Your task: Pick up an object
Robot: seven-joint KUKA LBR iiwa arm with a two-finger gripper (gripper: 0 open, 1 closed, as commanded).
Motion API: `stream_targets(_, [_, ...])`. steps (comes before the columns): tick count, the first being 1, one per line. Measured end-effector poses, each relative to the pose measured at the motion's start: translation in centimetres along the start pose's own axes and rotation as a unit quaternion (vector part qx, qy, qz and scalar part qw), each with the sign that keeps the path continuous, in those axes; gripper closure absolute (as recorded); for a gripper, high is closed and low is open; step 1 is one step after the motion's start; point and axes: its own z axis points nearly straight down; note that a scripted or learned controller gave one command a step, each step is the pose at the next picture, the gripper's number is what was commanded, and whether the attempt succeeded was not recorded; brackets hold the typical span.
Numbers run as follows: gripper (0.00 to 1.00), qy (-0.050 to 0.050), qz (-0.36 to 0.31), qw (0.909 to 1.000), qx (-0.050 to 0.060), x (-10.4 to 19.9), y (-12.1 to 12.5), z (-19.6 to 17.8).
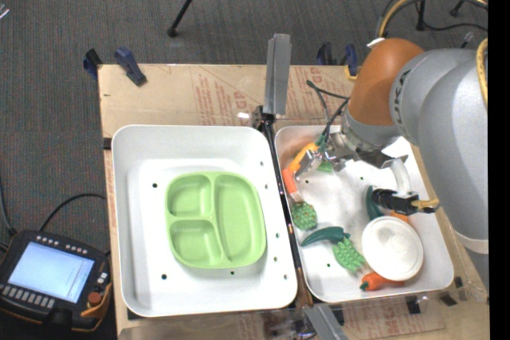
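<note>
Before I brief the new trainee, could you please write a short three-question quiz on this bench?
1. True or false: the green divided plate lies in the left bin.
2. Which bin is the claw over? A left, B right.
3. Fill in: the white bowl sits near the right bin's ____ corner, front or back.

Key: 1 true; 2 B; 3 front.
</note>
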Motion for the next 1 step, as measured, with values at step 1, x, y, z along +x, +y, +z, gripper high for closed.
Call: stream_targets(1, [0.0, -0.001, -0.054, 0.9985, 0.001, -4.22, -9.28, 0.05])
